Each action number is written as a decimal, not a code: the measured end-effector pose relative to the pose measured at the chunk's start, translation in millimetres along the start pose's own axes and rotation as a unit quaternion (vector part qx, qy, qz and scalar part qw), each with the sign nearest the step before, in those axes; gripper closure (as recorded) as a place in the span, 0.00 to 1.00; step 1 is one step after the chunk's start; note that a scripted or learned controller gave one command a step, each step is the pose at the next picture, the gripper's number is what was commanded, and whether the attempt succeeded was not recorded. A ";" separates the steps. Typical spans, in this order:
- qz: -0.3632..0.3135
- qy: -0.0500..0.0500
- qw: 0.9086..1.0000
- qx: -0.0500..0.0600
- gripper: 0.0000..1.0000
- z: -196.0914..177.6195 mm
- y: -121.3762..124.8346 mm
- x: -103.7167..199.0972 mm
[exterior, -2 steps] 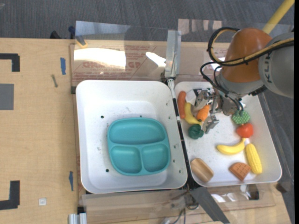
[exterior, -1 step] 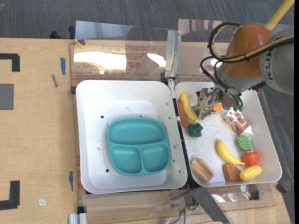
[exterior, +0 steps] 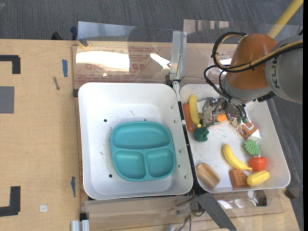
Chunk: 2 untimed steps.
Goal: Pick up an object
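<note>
Near rim, right bin (exterior: 284, 177): a bread-like brown piece (exterior: 208, 174), a brown block (exterior: 237, 177) and a yellow lemon-like piece (exterior: 258, 178) are seen lying along the front wall, with a red tomato-like piece (exterior: 258, 163) just behind the lemon.
Left bin (exterior: 91, 129): a teal divided tray (exterior: 142, 149) is seen lying flat in the middle, well apart from the arm.
Mid right bin: a yellow banana (exterior: 234, 158) is laid slantwise, its long axis running from upper left to lower right; a green bumpy piece (exterior: 251, 147) lies just beside its far end.
Candidate things: a dark green piece (exterior: 201, 134) is found just below and to the left of the gripper (exterior: 211, 113); a second yellow banana (exterior: 193, 109) lies just to the left of the gripper, its long axis running near to far along the bin's left wall, with an orange carrot-like piece (exterior: 187, 119) beside it against that wall.
Gripper state: whether it is spread or closed cannot be told; nothing is seen held in it.
Arm pose: the grey arm (exterior: 288, 71) is reached in from the right, the orange band (exterior: 252, 59) set above the wrist, which is pointed down into the far left part of the right bin.
Judgement: the dark green piece and the far banana are judged nearest; for the banana, a grasp across its short axis would be called for.
Far surface (exterior: 33, 105): cardboard is seen beyond and beside the bins.
</note>
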State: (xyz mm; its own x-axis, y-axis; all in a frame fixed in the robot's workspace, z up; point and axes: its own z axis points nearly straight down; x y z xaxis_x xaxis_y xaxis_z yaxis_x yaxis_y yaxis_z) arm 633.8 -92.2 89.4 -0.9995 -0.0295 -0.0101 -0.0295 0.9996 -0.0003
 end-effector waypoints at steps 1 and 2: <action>-0.049 -0.006 0.999 0.001 1.00 -150.2 28.6 -39.5; -0.075 -0.001 0.997 0.000 1.00 -158.7 42.1 -37.7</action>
State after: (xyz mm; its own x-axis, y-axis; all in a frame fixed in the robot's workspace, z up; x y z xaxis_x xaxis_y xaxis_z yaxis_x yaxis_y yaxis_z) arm 668.6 -49.0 248.5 -0.9838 -0.1790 -0.0126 -0.1790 0.9839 -0.0018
